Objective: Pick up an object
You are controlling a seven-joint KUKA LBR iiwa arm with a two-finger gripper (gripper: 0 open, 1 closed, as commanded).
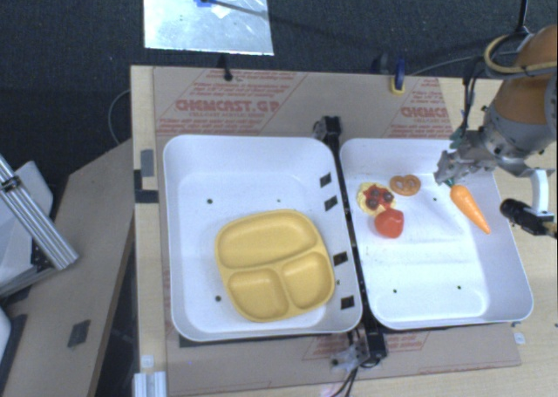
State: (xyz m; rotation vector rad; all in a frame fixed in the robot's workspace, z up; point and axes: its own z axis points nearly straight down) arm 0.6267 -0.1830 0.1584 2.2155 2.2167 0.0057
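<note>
The yellow three-compartment plastic tray is lying untouched; my hand is hovering just beside the orange carrot, grip unclear, nothing lifted yet.

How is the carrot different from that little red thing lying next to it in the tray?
The carrot is orange, long and tapered, lying at a slant near the robot's hand. The red piece is short and rounded, and sits further left, toward the divide between the bins. The carrot is the longer. Both lie loose in the right bin.
</note>
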